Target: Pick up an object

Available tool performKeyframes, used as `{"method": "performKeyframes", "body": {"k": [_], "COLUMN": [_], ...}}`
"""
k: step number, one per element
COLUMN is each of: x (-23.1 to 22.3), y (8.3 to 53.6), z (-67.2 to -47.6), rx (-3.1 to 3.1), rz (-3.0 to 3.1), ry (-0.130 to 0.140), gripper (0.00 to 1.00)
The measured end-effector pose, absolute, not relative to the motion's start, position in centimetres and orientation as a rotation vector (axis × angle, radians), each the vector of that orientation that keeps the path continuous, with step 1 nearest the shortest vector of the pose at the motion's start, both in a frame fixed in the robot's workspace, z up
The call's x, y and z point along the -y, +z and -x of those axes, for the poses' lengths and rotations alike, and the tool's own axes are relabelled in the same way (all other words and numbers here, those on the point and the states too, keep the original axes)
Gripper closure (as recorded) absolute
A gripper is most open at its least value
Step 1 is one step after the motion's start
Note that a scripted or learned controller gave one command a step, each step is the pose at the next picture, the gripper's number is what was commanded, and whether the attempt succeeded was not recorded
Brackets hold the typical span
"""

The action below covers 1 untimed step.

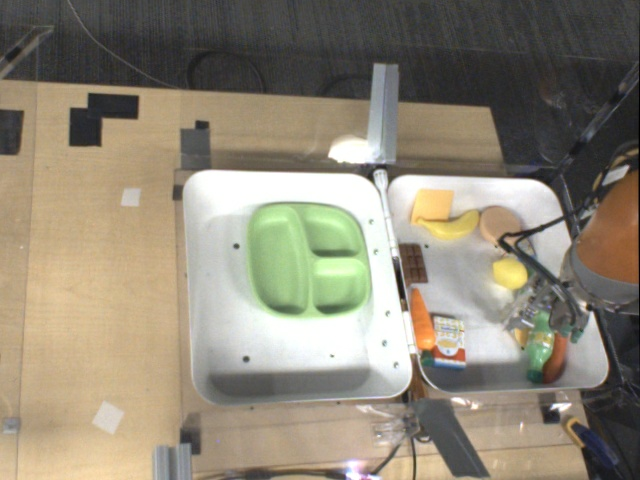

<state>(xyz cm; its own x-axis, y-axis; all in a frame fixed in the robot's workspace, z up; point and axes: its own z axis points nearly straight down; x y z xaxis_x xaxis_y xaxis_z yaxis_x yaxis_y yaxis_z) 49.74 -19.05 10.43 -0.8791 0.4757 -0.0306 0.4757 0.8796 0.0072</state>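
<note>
While the arm (612,248) is parked low over the right bin (470,378), I honestly can't say the pick has happened yet. From my remote seat, the gripper (537,313) sits around 4 o'clock in that bin, right in a clump of stuff near the bottom right corner, and it's too cluttered and blurry for me to tell how it's set or whether anything is pinched in it. So I'm not calling a grab.

Candidates are all in the right bin. Just beside the gripper at about 5 o'clock there's a green bottle-ish thing (540,350) with a reddish item (556,360) touching it. A lemon (509,274) sits just up and left of the gripper, toward 10 o'clock from it. Up at 12 o'clock in the bin are a banana (450,226), a yellow cheese-like block (433,206) and a tan round thing (499,224). Along the left wall: a chocolate bar (412,262), a carrot (422,320) and a small carton (448,342).

The left bin (215,268) just has the green divided tray (307,258) in it.

My read: the approach is done, it's down at grasp height. Left to do: a confirmed grip, then lift clear. Nothing looks raised off the bin floor right now.
</note>
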Motion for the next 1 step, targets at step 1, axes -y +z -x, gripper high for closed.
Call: {"method": "performKeyframes", "body": {"k": [1], "x": [13.61], "y": [19.07], "z": [-52.0], "rx": [-3.024], "rz": [-0.792], "ry": [0.004], "gripper": [1.0]}}
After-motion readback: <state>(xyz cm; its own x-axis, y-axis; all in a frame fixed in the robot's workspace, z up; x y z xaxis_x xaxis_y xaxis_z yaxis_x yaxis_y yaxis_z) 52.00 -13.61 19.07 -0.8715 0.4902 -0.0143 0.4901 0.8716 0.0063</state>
